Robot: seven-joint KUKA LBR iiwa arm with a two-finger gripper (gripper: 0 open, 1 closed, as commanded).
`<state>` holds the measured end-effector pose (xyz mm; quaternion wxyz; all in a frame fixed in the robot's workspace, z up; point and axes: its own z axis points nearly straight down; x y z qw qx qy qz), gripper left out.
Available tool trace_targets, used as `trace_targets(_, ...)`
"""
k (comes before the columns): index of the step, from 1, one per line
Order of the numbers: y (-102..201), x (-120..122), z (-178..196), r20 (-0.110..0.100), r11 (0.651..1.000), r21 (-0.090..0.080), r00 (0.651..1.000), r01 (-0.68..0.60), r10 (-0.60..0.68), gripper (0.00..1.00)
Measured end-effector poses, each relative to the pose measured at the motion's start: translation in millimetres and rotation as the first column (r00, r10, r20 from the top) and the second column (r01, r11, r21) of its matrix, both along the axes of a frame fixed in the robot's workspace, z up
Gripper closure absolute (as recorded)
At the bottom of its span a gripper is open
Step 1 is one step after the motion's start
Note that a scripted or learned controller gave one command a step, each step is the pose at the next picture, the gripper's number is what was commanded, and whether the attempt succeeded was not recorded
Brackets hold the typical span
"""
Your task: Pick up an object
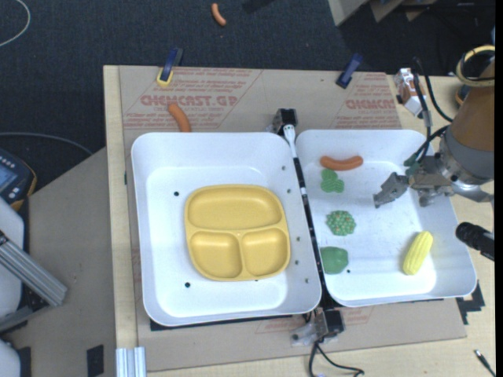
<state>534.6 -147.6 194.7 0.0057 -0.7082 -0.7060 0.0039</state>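
The right bin (448, 281) holds an orange sausage (341, 162), a small green broccoli piece (332, 182), a round green pea cluster (340, 222), a green pepper (334, 259) and a yellow corn cob (417, 253). My gripper (409, 192) hovers over the right bin's upper middle, right of the broccoli and above the corn. Its fingers are spread open with nothing between them. The arm comes in from the right edge.
The left bin (153, 210) holds a yellow divided plate (236, 232). Another orange sausage (179, 116) lies on the cardboard behind the left bin. Blue clamps (168, 67) (349, 71) grip the board's far edge. A black divider bracket (286, 121) sits between the bins.
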Motion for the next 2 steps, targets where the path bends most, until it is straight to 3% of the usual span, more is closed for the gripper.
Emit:
trace_targets(1, 0.2, 3.2, 7.0, 0.014, 1.000, -0.003, 1.000, -0.003, 0.003, 0.00)
trace_targets(2, 2.0, -0.7, -55.6, 0.007, 1.000, 0.000, 1.000, -0.002, 0.002, 0.00)
